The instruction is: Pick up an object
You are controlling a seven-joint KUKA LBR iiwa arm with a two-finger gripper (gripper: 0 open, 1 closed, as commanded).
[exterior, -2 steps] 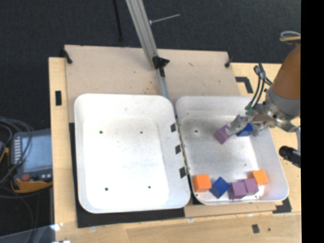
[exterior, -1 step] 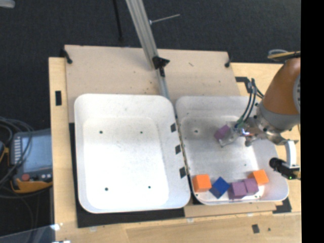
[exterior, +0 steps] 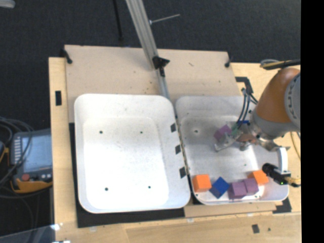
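Note:
In the right bin (exterior: 202,115) my gripper (exterior: 226,142) hangs over the middle of the floor, reaching in from the right. A small purple block (exterior: 221,132) sits right at its tip, on the upper left side, touching or nearly touching it. Whether the block is gripped cannot be made out. Along the bin's front wall lie an orange block (exterior: 202,182), a blue block (exterior: 219,187), two purple blocks (exterior: 237,190) (exterior: 250,186) and another orange block (exterior: 260,176).
The left bin (exterior: 126,151) stands beside the right one, their walls meeting mid-bench. A slanted metal rail (exterior: 144,29) rises behind the bins. The arm's grey and orange wrist (exterior: 276,105) overhangs the right bin's right side.

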